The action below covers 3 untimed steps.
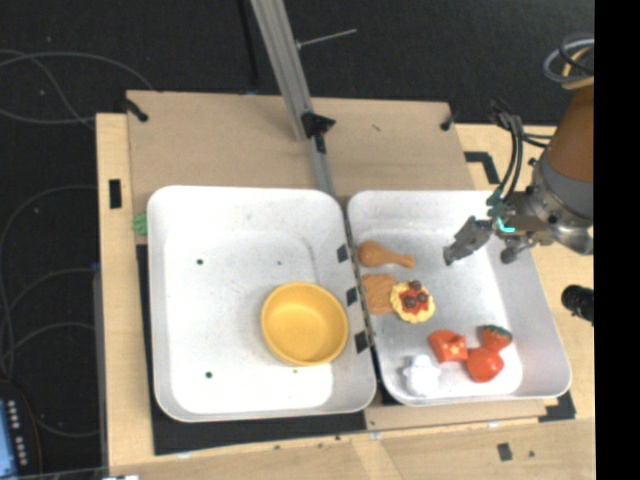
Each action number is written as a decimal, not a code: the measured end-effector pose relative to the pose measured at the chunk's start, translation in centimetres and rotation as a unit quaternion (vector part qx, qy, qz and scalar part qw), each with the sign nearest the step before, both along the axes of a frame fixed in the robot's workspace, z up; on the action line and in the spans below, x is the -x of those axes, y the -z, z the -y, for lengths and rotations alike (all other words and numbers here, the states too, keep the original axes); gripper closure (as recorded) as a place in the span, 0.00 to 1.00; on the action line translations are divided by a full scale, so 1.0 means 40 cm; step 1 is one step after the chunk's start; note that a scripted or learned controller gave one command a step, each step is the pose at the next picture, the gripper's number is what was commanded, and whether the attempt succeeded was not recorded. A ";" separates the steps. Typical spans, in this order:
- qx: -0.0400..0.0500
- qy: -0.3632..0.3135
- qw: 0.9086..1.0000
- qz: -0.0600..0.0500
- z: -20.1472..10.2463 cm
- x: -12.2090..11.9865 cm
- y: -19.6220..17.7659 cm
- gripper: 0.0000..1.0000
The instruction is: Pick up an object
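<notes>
The right bin (440, 213) holds a toy chicken drumstick (383, 257), a brown biscuit-like piece (378, 293), a small fruit tart (413, 301), a red block (448, 346), a red strawberry (488, 353) and a white lump (422, 376). A yellow bowl (304, 323) sits in the left bin (200, 238). My gripper (487, 245) hangs over the right bin's upper right part, open, with its dark fingers (464, 243) spread and nothing between them. It is right of the drumstick and above the tart.
A grey metal post (285, 58) slants down from the top to the seam between the bins. The arm's orange band (572, 138) and cables enter at the right edge. Brown bench board (250, 138) surrounds the bins.
</notes>
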<state>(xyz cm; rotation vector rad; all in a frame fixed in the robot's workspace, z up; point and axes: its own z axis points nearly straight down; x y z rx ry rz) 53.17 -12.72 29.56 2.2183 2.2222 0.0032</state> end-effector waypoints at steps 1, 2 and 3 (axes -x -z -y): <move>0.001 0.002 1.000 -0.002 -0.011 0.008 0.111 0.00; 0.001 0.002 1.000 -0.003 -0.007 0.008 0.216 0.00; 0.001 0.002 1.000 -0.002 0.008 0.016 0.323 0.00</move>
